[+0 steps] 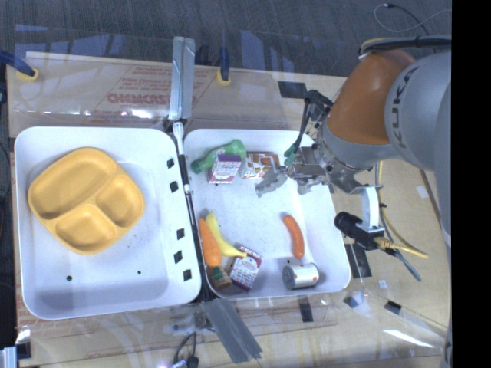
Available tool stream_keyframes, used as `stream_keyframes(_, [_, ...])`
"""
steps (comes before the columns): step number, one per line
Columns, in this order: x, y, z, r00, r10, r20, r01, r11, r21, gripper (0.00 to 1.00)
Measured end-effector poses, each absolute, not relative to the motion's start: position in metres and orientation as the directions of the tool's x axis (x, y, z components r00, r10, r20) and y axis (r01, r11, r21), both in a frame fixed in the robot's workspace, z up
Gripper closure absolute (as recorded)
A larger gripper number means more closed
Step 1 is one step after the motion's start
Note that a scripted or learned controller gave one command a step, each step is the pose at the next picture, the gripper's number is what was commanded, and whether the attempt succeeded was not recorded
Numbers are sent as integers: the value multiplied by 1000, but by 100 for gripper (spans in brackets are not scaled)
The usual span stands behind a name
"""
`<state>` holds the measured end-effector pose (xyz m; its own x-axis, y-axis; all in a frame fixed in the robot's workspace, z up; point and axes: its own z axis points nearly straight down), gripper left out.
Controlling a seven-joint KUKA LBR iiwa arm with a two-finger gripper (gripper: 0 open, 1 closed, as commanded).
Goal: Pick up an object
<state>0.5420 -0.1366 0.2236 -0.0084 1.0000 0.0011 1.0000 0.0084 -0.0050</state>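
My gripper (285, 184) hangs over the upper right part of the right bin (253, 205), its fingers spread and nothing between them. Just left of it lie an orange-brown packet (259, 162), a small pink-and-white carton (225, 169) and a green toy (218, 154). Below the gripper an orange sausage-shaped toy (294, 235) rests on the bin floor. A silver can (301, 275) lies on its side near the front right corner. At the front left, an orange carrot (209, 244), a yellow banana (223, 241) and a purple-and-white carton (245, 267) crowd together.
A yellow compartment plate (86, 198) sits in the left bin (115, 282). A row of black clips marks the wall between the two bins (181, 228). The arm's orange band (368, 98) looms over the right bin's far right corner.
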Motion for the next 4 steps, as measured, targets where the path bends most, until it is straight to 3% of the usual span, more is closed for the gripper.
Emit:
stream_keyframes(1, [513, -211, 122, 118, 993, 0, 993, -118, -6, 0])
stream_keyframes(2, [541, -196, 96, 161, 987, 0, 987, -161, -3, 0])
stream_keyframes(3, [509, -204, 90, 451, 893, 1, 893, -451, -10, 0])
stream_keyframes(4, [509, -203, 99, 447, 895, 1, 894, -447, -13, 100])
